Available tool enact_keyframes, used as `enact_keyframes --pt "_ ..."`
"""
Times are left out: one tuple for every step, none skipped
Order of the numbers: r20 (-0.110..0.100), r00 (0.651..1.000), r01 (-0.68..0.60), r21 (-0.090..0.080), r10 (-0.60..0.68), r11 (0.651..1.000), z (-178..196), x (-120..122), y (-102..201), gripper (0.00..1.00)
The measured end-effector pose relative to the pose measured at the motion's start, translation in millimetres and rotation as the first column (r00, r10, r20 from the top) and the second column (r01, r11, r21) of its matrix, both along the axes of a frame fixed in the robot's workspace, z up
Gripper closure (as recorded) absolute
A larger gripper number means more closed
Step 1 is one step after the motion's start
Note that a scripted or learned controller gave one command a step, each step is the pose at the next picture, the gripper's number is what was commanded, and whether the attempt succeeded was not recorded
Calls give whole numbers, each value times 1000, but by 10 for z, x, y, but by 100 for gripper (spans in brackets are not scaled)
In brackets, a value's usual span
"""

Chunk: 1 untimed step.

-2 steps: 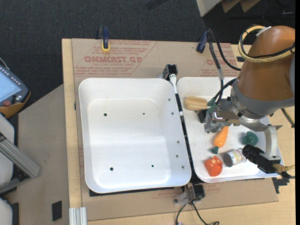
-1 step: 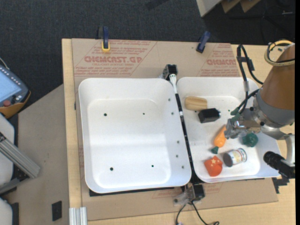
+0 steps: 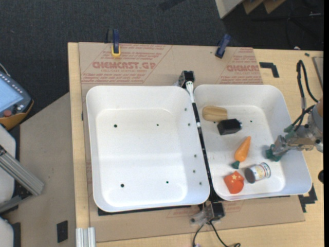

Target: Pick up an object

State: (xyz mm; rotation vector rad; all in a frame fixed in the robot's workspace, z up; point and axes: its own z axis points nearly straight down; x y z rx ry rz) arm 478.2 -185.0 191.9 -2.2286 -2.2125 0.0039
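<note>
A: Starting at the far left, what sits farthest from the claw?

B: The left bin point(image 3: 103, 138), well apart from the claw, with a few small dark dots on its white floor. Both bins rest on a brown board point(image 3: 154, 60) printed with red lettering, held at the far edge by two blue clamps point(image 3: 114, 39).

A: And moving toward the claw?

B: The right bin point(image 3: 257, 94) holds the loose things. Furthest from the claw in it is a tan block point(image 3: 214, 112), up and to the claw's left. Just beside that, a little nearer, lies a black object point(image 3: 229, 126).

A: Closer still?

B: An orange carrot point(image 3: 242, 148) lies tilted, left of the claw, with its green end point(image 3: 236, 164) pointing down. Below the carrot is a red-orange rounded item point(image 3: 234, 182), and touching it on the claw's side a small can point(image 3: 257, 172) lies on its side, below and left of the claw.

A: And the claw itself?

B: The claw point(image 3: 275, 152) reaches in over the right bin's right rim, low near the floor. Its tips look teal. It appears apart from the carrot and the can. I cannot tell how far open it is, or whether anything is in it
</note>
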Motion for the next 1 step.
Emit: enact_keyframes --pt "23 1000 -13 -5 13 1000 1820 402 298 100"
